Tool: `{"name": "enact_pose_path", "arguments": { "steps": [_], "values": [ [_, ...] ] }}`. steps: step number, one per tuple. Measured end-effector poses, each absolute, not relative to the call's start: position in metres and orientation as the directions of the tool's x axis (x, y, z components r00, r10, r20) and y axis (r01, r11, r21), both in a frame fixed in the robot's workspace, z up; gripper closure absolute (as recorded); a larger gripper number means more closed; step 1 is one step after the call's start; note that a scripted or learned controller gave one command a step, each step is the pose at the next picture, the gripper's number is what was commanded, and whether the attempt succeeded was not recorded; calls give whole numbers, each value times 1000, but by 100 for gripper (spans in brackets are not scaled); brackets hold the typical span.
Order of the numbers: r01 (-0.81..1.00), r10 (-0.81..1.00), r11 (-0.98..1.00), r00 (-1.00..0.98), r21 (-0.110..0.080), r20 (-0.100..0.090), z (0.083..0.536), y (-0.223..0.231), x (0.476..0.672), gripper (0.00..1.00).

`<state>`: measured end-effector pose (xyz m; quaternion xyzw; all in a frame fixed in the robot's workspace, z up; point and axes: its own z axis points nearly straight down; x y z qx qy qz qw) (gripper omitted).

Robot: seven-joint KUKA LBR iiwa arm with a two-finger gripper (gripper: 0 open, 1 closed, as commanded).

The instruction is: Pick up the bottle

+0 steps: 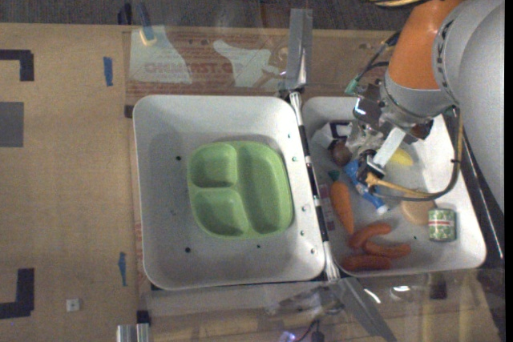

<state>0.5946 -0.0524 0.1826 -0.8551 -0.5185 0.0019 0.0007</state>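
The jaws hang low over the shallow white bin [473, 252] nearer the arm; from this slant I cannot tell whether they stand apart or together. Just beneath them, on its side, lies the small blue plastic bottle with a pale cap [367, 190], with nothing visibly clamped on it. The step in hand looks like the approach. The next move calls for lining up across the bottle's narrow body and settling lower without nudging the orange carrot [342, 206] just beside it. Farther out lie reddish sausages [375, 236] and a small green-labelled can [441, 225]. Neither the can's print nor the bottle's can be read. Well away, a brown sticker [192, 68] on a clear panel carries pale lettering too faint to read.
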Motion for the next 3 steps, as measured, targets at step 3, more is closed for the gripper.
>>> {"name": "enact_pose_path", "arguments": {
  "steps": [3],
  "values": [
    [279,279,-960,960,-5,-7,223,-158,479,100]
  ]
}}
